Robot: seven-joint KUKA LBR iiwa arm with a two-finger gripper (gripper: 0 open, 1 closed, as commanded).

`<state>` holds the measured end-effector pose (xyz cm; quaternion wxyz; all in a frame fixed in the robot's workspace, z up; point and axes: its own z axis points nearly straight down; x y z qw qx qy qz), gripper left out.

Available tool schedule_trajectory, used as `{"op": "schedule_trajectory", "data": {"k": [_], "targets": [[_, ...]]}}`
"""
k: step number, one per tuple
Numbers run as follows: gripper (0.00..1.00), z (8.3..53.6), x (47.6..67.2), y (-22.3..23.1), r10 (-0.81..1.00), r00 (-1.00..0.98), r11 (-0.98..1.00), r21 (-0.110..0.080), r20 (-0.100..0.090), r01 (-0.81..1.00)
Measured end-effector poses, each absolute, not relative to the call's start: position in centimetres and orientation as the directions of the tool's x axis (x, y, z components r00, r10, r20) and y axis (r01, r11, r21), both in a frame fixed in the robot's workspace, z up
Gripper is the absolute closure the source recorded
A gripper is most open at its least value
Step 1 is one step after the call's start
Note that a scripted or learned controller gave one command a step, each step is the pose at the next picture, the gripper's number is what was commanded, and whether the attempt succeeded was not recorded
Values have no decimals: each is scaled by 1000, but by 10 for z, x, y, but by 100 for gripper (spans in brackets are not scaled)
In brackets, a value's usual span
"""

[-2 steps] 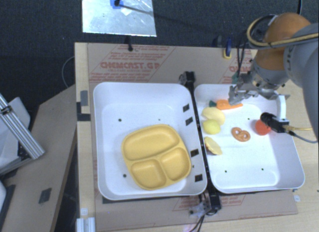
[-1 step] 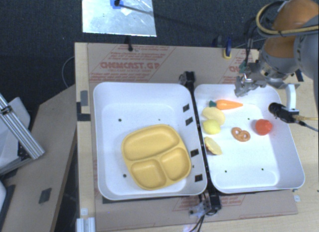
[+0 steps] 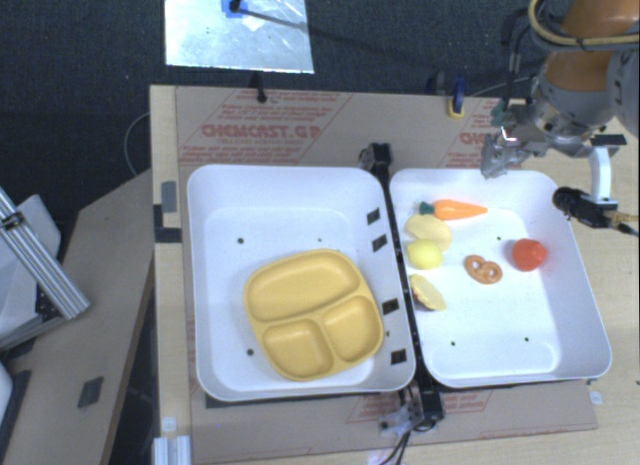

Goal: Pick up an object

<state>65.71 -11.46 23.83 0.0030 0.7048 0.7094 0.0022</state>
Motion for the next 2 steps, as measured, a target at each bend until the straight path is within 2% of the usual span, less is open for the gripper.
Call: {"op": "schedule_trajectory", "data": {"k": [1,2], "targets": [[100,237,657,-71,1000,-10,10,2,1,1000],[100,240,651,-9,1000,-10,10,1,1,1000]]}}
